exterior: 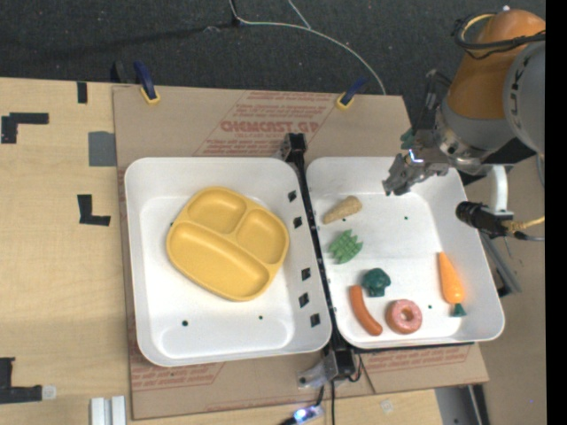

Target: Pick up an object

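Bread roll left of fingers

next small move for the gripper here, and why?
Probably move toward the tan cone-shaped piece and descend. The gripper hovers over the right bin's far end, holding nothing; that piece is nearest and lies apart from the others.

In the right white bin lie small toy foods: a tan cone, a leafy green piece, a dark green broccoli, a red sausage, a pink donut, and an orange carrot.
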`<state>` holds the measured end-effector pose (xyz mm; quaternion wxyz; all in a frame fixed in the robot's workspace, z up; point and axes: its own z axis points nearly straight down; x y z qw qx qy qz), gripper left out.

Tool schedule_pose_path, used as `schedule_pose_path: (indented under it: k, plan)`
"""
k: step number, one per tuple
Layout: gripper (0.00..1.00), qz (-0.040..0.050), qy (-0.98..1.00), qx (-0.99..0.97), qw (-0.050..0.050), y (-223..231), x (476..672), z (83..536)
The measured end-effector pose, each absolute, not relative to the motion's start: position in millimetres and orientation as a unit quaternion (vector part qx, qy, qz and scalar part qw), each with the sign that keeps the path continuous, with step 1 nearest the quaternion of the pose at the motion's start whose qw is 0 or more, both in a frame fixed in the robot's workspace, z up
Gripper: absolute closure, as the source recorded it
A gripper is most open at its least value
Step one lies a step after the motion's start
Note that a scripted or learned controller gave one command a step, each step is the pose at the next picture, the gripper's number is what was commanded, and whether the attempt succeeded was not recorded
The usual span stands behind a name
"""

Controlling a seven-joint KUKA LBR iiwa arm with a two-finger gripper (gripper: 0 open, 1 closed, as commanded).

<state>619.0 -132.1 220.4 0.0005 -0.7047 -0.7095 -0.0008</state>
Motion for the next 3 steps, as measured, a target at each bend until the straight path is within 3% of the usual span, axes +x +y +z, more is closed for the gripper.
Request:
schedule_pose_path:
  k: [3]
  plan:
    - [1.00,0.0007,-0.709,-0.705,0.002,24.1,597.2,207.7]
